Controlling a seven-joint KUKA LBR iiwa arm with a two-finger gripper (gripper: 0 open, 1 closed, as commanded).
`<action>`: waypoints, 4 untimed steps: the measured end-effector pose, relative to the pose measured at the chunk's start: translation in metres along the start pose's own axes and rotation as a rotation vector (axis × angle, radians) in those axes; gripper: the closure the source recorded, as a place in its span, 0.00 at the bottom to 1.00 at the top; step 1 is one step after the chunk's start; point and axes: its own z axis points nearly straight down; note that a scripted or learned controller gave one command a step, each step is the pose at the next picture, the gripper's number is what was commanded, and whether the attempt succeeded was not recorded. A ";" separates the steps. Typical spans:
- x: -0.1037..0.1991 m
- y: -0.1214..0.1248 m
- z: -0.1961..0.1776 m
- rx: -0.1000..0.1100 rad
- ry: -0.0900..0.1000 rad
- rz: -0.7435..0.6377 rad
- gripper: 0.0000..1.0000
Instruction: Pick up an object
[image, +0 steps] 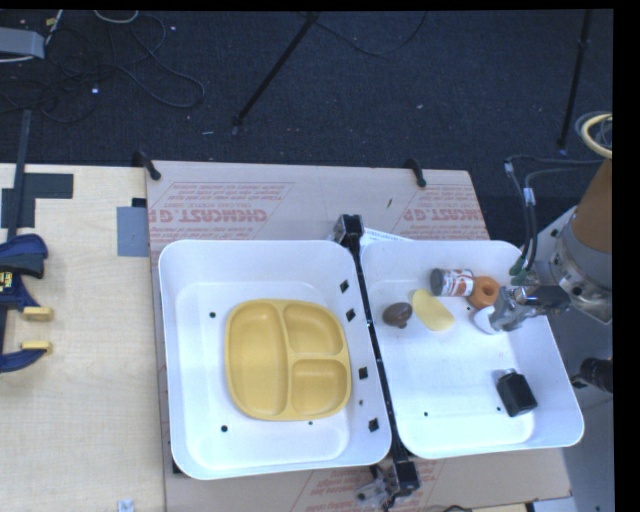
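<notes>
The right bin (470, 420) holds a small can with a red and white label (453, 282), an orange ring (485, 291), a pale yellow lump (434, 310), a dark brown round object (397, 315) and a black block (516, 392). My gripper (503, 313) hangs low at the right side of this bin, just below and right of the orange ring, over a small white-blue object (484, 320). I cannot make out how its tips stand.
The left bin (190, 400) carries a yellow compartment tray (288, 358). A black divider strip (367, 345) runs between the bins. Blue clamps (20, 300) sit on the wooden bench at far left. The arm's body fills the right edge.
</notes>
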 end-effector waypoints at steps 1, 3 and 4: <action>0.048 0.012 0.019 0.003 -0.001 0.002 1.00; 0.155 0.016 0.027 0.002 -0.002 0.001 1.00; 0.208 0.019 0.028 0.001 -0.003 0.001 1.00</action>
